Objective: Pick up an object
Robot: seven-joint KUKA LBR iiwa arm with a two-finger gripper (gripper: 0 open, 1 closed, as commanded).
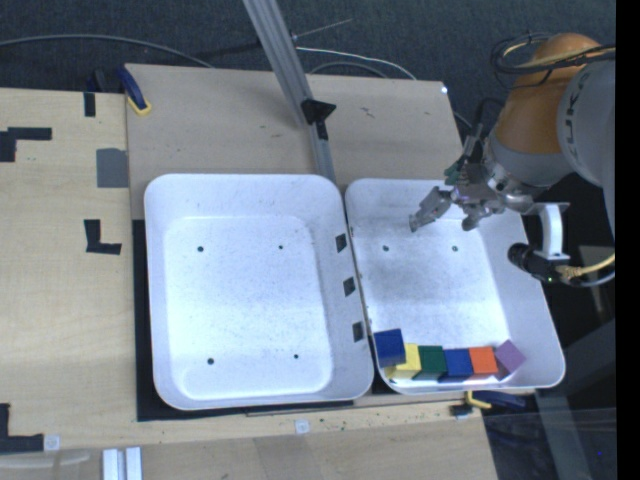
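arm: we see the grey arm (560,88) reach in from the right, with its gripper (446,213) hanging over the far part of the right bin (520,298).
blocks: we count a row of small blocks along the right bin's near edge: a blue block (388,345) stacked at the near-left corner on a yellow one (404,369), then green (431,360), another blue (458,363), orange (483,360) and a purple block (509,355) toward the near-right corner.
left bin: the left bin (170,268) sits beside it, touching along the shared edge.
step in hand: we judge the approach is not yet made; the gripper is well apart from the row. we would travel to the near edge, pick an end block, and turn the fingers so they close across its free sides, not against a neighbour or the bin wall.
tool: the fingers look spread, though the view is small and we may be misreading it; nothing sits between them and they touch nothing.
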